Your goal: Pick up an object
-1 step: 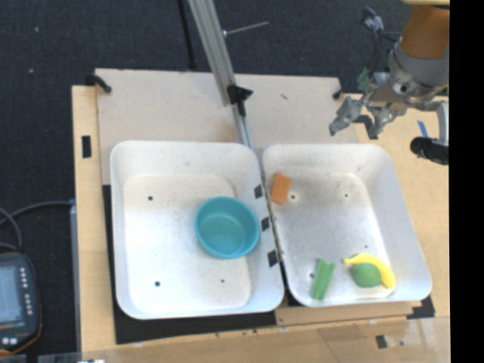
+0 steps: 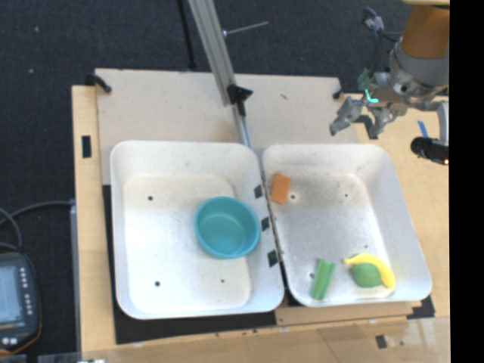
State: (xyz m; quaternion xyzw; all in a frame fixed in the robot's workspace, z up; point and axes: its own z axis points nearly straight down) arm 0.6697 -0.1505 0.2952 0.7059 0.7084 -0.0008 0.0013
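The gripper [image 2: 357,122] is hanging spread open, holding nothing, just past the right bin's [image 2: 393,174] far rim, the arm [image 2: 423,44] rising above it.

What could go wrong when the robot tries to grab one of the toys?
The gripper hangs above the far rim of the right bin, away from every toy, so a grab here would probably catch nothing. The green ball lies against the yellow piece in the near corner, so the jaws might nudge both or bump the wall. The orange block sits close to the divider wall, leaving little room.
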